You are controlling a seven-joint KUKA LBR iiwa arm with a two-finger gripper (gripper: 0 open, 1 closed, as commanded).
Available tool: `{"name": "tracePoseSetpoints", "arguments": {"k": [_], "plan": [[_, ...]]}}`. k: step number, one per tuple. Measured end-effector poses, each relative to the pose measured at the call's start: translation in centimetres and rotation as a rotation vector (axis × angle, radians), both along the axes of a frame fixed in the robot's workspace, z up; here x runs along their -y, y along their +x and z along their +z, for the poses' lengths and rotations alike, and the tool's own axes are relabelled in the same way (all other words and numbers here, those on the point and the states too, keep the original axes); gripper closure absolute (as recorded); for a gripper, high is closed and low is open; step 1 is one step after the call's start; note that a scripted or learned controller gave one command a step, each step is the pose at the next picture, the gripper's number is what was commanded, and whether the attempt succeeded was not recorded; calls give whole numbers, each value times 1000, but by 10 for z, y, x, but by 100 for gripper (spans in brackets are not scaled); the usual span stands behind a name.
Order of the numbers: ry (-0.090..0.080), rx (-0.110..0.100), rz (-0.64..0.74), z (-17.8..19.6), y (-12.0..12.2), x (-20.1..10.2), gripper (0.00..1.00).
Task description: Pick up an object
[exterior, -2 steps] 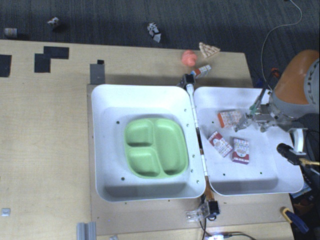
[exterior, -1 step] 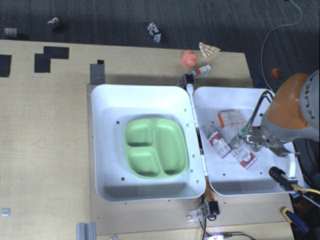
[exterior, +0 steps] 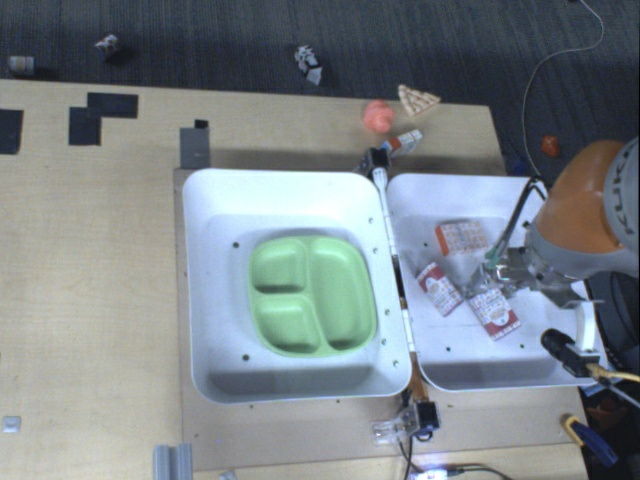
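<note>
Two white bins sit side by side: the left bin [exterior: 200, 268] holds one green divided plate [exterior: 312, 294], the right bin [exterior: 440, 368] three red-and-white packets [exterior: 493, 311]. The gripper [exterior: 497, 268] hangs just above them; I cannot tell its opening.

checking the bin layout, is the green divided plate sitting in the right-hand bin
No, the green three-compartment plastic plate lies in the left white bin, while the right white bin holds small red-and-white packets.
</note>
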State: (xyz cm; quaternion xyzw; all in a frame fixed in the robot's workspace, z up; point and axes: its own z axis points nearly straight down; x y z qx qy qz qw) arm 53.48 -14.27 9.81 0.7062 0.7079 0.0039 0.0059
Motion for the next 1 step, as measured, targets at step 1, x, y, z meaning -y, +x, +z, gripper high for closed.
{"name": "tracePoseSetpoints", "arguments": {"k": [1], "plan": [[4, -10, 3, 87, -47, -83, 100]]}}
